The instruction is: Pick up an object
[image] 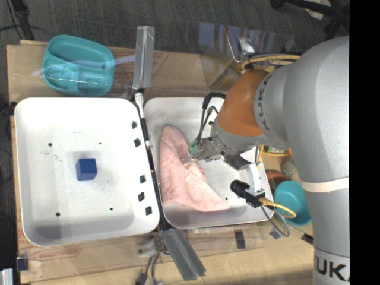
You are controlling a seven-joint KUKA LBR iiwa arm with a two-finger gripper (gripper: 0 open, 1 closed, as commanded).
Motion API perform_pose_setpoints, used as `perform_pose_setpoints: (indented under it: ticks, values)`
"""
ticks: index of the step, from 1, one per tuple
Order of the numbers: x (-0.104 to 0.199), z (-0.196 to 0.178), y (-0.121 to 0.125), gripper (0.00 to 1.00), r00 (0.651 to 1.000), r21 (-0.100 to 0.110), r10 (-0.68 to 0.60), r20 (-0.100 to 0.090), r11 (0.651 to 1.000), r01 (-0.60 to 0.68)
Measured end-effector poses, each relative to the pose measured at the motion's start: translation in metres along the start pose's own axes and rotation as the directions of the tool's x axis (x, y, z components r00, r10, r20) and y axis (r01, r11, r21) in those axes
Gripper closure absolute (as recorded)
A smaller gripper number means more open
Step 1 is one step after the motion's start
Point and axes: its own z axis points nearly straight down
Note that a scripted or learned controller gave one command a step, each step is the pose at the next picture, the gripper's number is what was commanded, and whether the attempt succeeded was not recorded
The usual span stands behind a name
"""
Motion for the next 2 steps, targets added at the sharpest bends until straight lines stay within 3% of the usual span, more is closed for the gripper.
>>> perform_pose_setpoints:
  ticks: [1,2]
  values:
    - [-0.0001,-0.0001,0.0,0.0,1.0,0.0,0.0,0.001,1.0,0.0]
    - [0.0045,0.0082,0.003,0.0,0.997,-0.003,-0.071,0.001,0.997,0.071]
